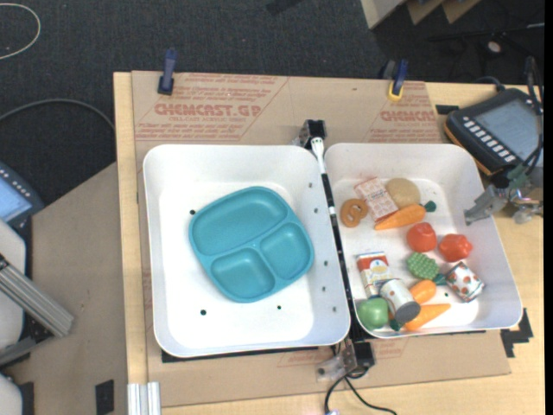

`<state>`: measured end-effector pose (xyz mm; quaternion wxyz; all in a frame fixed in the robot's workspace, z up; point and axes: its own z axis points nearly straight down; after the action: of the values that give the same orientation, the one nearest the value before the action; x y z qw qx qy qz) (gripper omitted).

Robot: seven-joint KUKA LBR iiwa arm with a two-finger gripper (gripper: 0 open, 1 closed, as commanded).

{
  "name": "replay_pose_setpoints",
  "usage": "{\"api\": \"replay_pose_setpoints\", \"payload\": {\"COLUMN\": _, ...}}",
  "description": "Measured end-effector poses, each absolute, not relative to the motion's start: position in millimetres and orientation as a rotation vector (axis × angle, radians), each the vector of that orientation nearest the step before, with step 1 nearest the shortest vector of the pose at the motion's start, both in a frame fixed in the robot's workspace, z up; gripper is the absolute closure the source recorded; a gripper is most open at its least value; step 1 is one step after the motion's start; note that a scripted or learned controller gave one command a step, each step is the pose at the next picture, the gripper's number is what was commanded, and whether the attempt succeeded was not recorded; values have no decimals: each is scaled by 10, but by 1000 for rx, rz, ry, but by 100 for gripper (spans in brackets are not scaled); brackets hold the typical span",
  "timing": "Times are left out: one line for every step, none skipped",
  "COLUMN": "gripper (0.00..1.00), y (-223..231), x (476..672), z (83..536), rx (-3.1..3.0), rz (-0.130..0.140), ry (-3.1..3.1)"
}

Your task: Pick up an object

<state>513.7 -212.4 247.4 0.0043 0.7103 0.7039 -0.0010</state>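
Jaws at right bin's edge, state unclear, orange carrot lying among toy food

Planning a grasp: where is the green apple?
In the right bin, at its near-left corner, the green apple lies beside a small can.

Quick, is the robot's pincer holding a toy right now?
Pincer: over the right bin's edge, nothing in it; open or closed cannot be told.

Bright, even overhead light; white bins near blown out, slight glare on rims. Soft short shadows under teal tray & toys. Carpet top dim. Overall mild blur, low res, small labels unreadable. Slight softness twd corners.
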Motion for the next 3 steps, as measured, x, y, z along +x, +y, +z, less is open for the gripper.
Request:
{"api": "replay_pose_setpoints", "payload": {"gripper": 100, "y": -2058, "x": 5151, "z": 2574, "rx": 2217, "rz": 3, "ry": 2215}}
{"api": "replay_pose_setpoints", "payload": {"gripper": 100, "y": -1511, "x": 5421, "z": 4833, "rx": 2201, "rz": 19, "ry": 2213}}
{"api": "replay_pose_setpoints", "payload": {"gripper": 100, "y": -690, "x": 4964, "z": 5402, "rx": 2205, "rz": 14, "ry": 2226}}
